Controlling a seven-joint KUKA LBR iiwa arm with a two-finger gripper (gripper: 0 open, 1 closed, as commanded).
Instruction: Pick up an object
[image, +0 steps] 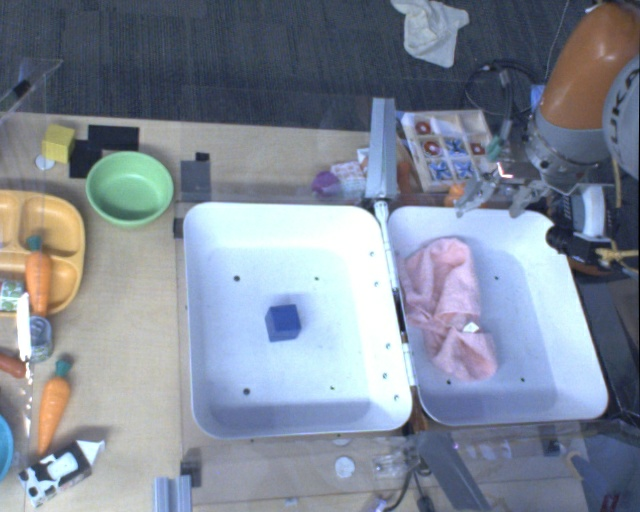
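Note:
A small blue cube (283, 321) lies near the middle of the left bin (220, 240). A crumpled pink cloth (449, 305) stretches along the left half of the right bin (540, 300). My gripper (497, 194) hangs over the far edge of the right bin, up and to the right of the cloth's top end. Its two fingers point down and are spread apart with nothing between them. The grey arm with its orange band (592, 55) comes in from the upper right.
A divider rail (381, 150) runs between the bins at the back. Behind the right bin lie a printed box (445, 145) and a purple item (326, 182). Left of the bins stand a green bowl (129, 187), a yellow tray (60, 225) and toy carrots (52, 400).

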